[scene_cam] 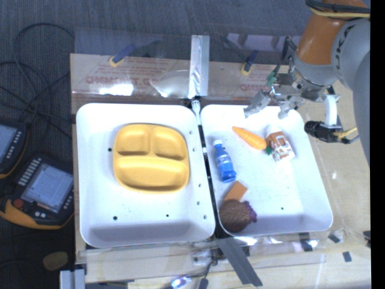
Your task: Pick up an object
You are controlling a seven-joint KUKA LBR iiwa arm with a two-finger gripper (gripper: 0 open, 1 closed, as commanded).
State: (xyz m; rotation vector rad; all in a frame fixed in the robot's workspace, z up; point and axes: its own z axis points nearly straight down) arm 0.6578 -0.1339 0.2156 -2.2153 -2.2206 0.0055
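The right bin (301, 197) holds an orange carrot (249, 138), a small orange-and-white box (280, 147), a blue bottle (224, 162), an orange block (235, 191) and a brown-purple lump (236, 214). My gripper (272, 103) hangs over the bin's far edge, above and behind the carrot and the box. Its two fingers are spread apart with nothing between them.
The left bin (96, 215) carries a yellow divided tray (150, 157). A metal divider post (199, 65) rises behind the seam between the bins. Handheld controllers and cables (36, 185) lie off the bench at the left.
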